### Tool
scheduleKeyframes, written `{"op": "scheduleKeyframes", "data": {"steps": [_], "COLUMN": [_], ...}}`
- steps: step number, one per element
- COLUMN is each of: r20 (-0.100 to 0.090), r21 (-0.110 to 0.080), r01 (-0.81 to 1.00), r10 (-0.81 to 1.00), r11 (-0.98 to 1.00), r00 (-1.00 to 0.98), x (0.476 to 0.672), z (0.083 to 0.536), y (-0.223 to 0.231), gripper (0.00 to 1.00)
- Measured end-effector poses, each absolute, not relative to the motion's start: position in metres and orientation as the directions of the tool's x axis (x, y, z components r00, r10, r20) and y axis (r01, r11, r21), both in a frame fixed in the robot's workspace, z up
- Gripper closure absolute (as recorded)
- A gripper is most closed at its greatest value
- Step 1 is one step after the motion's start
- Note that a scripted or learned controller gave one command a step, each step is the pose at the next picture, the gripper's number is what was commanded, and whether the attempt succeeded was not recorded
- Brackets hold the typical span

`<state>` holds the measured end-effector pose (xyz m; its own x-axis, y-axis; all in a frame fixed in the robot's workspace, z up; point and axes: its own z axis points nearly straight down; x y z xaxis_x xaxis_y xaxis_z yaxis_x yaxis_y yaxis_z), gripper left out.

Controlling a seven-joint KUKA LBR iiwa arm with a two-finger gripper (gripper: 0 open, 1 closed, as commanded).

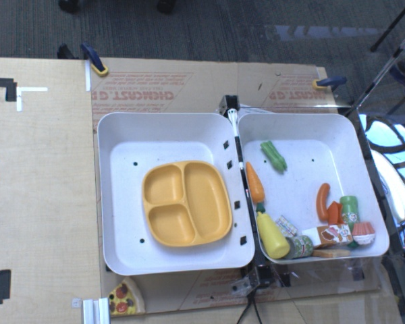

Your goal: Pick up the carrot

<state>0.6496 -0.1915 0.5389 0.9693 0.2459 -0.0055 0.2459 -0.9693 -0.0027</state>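
Carrot (255, 184) lies against the right bin's (304, 123) left wall, at nine o'clock, touching a yellow bottle (272, 238); a finger could jam on that wall or nudge the bottle. The gripper's state cannot be told. Both bins sit on cardboard (189, 86) over a wooden bench (34, 181); dark carpet (223, 19) lies beyond.

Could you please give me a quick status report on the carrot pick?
Carrot lies untouched in the right bin, against its left wall. Yellow bottle just below it; green vegetable apart, above right.
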Motion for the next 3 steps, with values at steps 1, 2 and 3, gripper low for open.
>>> {"op": "scheduleKeyframes", "data": {"steps": [1, 2, 3], "r20": [-0.003, -0.005, -0.005], "r21": [-0.002, -0.004, -0.004], "r01": [0.207, 0.211, 0.21], "r10": [0.207, 0.211, 0.21], "r11": [-0.978, -0.978, -0.978], "r00": [0.978, 0.978, 0.978], "x": [0.6504, 0.6521, 0.652], "z": [0.5391, 0.546, 0.546], "y": [-0.2062, -0.2049, -0.2051], "gripper": [0.0, 1.0, 0.0]}}
